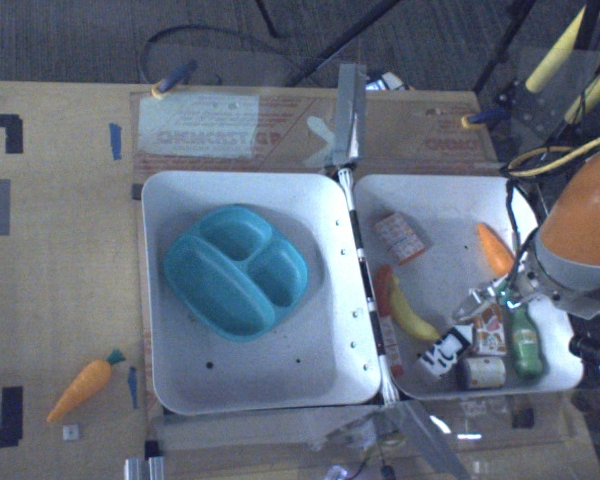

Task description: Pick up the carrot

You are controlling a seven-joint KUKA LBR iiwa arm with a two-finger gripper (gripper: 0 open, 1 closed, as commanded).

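Reaching in from the right, the arm [580,233] hangs over the right bin [435,190], its gripper [490,296] low among a cluster of small items near the bin's front right corner. Whether the jaws are open or shut cannot be told, and nothing can be made out between them.

One carrot [81,387] lies outside both bins, on the bench [50,268] well to the left, off the front left corner of the left bin [170,193]. Its long axis runs on a diagonal, green top toward the upper right and narrow tip toward the lower left. A second orange, carrot-like piece [494,249] lies in the right bin near its right wall, just above the gripper, its long axis tilted from upper left to lower right.

Around the gripper sit a green bottle [526,343], a small carton [490,333], a can [483,372] and a black-and-white box [443,352]. A banana [412,317] lies left of them, beside a red strip [384,290] along the bin's left wall, with a small packet [399,236] farther back.

A blue divided plate [235,270] rests in the left bin.
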